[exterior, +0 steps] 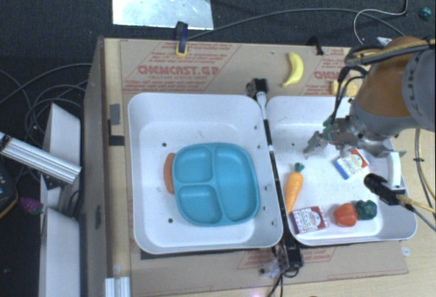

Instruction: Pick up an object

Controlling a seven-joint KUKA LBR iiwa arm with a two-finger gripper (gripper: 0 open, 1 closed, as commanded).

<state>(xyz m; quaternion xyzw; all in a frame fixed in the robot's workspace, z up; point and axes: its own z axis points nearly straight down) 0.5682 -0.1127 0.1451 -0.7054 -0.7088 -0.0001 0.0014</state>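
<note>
right bin [402, 224], near edge: red-white packet [308, 219], tomato [345, 214] with a dark green piece [366, 208] touching it. carrot [293, 188] lies just behind the packet, close to the wall shared with the left bin [146, 173]. small blue-white carton [350, 165] sits mid-bin, right of the carrot. left bin holds a blue divided plate [215, 182] with an orange item [167, 172] tucked at its left edge.

gripper [317, 144] low over the back half of the right bin, nothing between its fingers; cannot tell whether they are apart or together, metal parts blur.

nearest targets look like carrot and carton. judgement: the carrot is the cleaner pick, with free space around it; align the jaws across its narrow width, descend straight, close at mid-body, not the taper. watch the bin wall.

banana [294, 69] lies on the counter [204, 67] behind the bins.
</note>
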